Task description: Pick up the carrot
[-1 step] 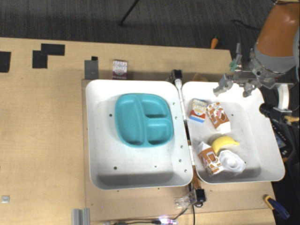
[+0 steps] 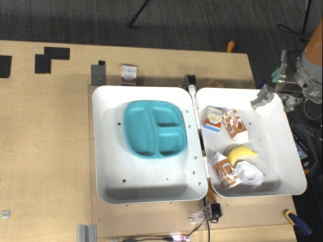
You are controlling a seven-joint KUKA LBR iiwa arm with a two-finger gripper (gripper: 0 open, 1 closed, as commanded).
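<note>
Hovering above the right bin's far right corner, the gripper is unclear, so I cannot tell its state; the carrot, perhaps that small orange piece, lies beyond both bins, so approach it slowly from above

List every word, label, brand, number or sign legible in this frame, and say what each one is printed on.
No text can be read in this frame.
Small carton in the right bin: colourful print, too blurred to read.
Brown-and-white carton: print too small to read.
Second brown-and-white carton by the yellow toy: illegible.
Small patterned cube on the bench behind the left bin: marking blurred, unreadable.
Teal divided plate: no markings visible.
</note>
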